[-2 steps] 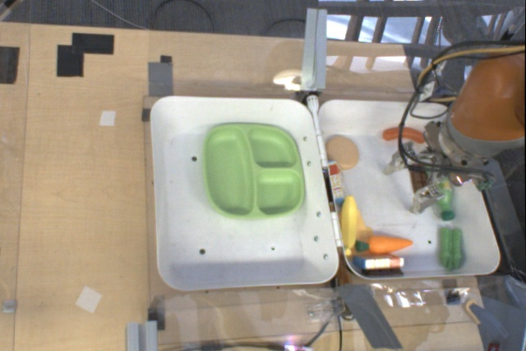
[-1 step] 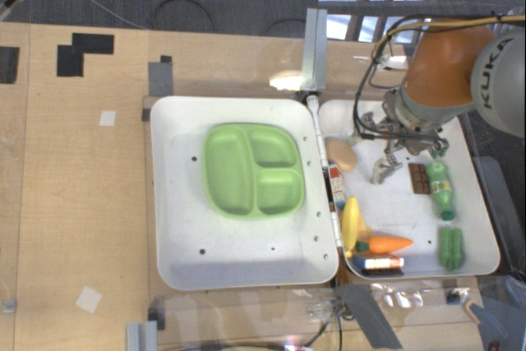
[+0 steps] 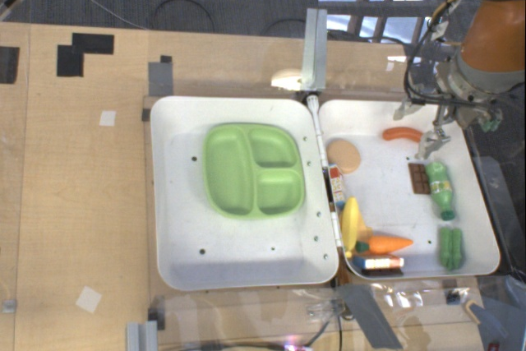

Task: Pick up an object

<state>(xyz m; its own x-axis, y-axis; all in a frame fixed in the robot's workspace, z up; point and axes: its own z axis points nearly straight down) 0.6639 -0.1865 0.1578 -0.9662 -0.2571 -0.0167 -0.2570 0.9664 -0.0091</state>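
Observation:
The right bin (image 3: 386, 115) holds several small items: a red sausage (image 3: 401, 134), a tan round bun (image 3: 344, 155), a brown chocolate bar (image 3: 419, 177), a green bottle (image 3: 441, 189), a green cucumber (image 3: 450, 247), a yellow banana (image 3: 351, 223) and an orange carrot (image 3: 388, 243). My gripper (image 3: 420, 126) hangs over the bin's far right part, open, with one fingertip behind the sausage and the other just right of it. Nothing is held between the fingers.
The left bin (image 3: 177, 251) contains a green divided plate (image 3: 252, 169). A small orange-and-white tube (image 3: 382, 263) lies at the right bin's front edge. A narrow red-and-white item (image 3: 335, 185) lies along the divider. A metal post (image 3: 315, 45) stands behind the bins.

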